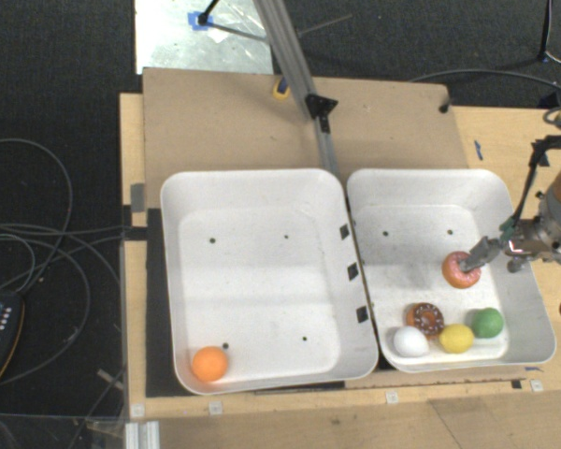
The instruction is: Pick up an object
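In the right bin [430,195] a pink-and-orange doughnut [459,272] lies toward the right wall. My gripper [475,257] reaches in from the right and its tip meets the doughnut's upper right edge. Whether it grips the doughnut I cannot tell. Along the bin's front wall sit a chocolate doughnut [425,318], a white ball [410,341], a yellow lemon [456,338] and a green ball [487,323]. An orange ball [209,364] rests in the front left corner of the left bin [252,190].
A slanted grey pole [294,59] crosses above the bench and ends over the gap between the bins. Black clips [352,271] mark the seam where the bins meet. Cables lie on the floor to the left.
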Controlling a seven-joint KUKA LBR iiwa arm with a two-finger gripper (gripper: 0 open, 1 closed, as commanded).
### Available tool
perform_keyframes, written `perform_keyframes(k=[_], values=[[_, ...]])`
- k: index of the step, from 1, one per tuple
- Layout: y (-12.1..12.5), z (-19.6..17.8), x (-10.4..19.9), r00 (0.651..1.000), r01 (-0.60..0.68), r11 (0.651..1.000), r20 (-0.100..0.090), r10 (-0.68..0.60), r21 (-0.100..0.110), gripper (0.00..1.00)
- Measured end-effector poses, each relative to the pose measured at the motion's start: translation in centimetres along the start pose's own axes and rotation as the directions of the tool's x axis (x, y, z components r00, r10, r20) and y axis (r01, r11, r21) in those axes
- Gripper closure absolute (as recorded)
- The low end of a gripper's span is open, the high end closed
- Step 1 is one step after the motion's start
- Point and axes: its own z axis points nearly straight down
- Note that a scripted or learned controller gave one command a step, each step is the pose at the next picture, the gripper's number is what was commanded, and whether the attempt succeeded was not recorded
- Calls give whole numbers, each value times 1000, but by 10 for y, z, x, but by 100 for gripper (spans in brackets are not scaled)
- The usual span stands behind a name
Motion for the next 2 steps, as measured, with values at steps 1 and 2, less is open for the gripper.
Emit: perform_keyframes(k=[1, 2], values=[[-2, 63, -1, 1000, 0, 1000, -1, 0, 0, 0], [0, 48, -2, 1000, 0, 1000, 3, 0, -8, 100]])
